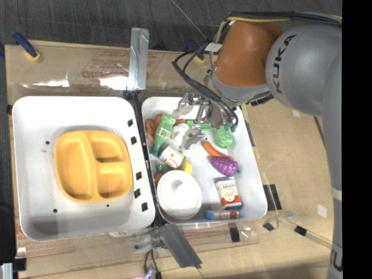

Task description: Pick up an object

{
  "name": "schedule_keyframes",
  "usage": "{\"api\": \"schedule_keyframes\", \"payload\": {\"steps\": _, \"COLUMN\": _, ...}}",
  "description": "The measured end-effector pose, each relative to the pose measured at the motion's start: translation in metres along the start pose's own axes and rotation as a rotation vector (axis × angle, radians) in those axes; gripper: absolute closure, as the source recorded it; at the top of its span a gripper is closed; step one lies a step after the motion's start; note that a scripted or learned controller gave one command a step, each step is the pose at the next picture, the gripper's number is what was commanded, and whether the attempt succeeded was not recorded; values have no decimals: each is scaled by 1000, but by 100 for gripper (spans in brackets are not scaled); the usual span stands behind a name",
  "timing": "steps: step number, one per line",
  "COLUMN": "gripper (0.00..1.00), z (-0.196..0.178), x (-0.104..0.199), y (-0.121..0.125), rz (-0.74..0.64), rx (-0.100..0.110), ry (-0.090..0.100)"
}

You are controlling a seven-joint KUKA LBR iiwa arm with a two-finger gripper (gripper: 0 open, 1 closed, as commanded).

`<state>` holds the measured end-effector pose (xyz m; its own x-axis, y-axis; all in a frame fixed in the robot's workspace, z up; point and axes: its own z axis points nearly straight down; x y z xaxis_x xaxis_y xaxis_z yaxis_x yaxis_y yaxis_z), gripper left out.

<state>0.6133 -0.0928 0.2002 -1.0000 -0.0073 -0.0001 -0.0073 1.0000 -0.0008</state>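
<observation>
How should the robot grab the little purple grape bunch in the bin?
Probably across its narrow middle, coming straight down from above. The purple grape bunch lies flat on the right bin's floor with bare white space on both long sides, so the gripper has room to straddle it.

Two white bins sit side by side. The left bin [23, 156] holds a yellow divided tray [93, 165]. The right bin [254, 173] is crowded — a white bowl [179, 193] at the lower edge, a small carton [227, 192], a purple toy [224, 165], a carrot [214, 150], a green bottle [164, 128]. The gripper [200, 121] hangs over that bin's upper part, beneath the arm [290, 63] — upper right of the frame.
</observation>
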Motion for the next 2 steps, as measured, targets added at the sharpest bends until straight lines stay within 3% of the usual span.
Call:
{"api": "schedule_keyframes", "payload": {"steps": 1, "gripper": 0, "z": 84, "x": -34, "y": -38, "rz": -9, "rx": -2, "ry": 6}}
{"api": "schedule_keyframes", "payload": {"steps": 2, "gripper": 0, "z": 96, "x": -41, "y": -58, "rz": 209, "rx": 0, "ry": -5}}
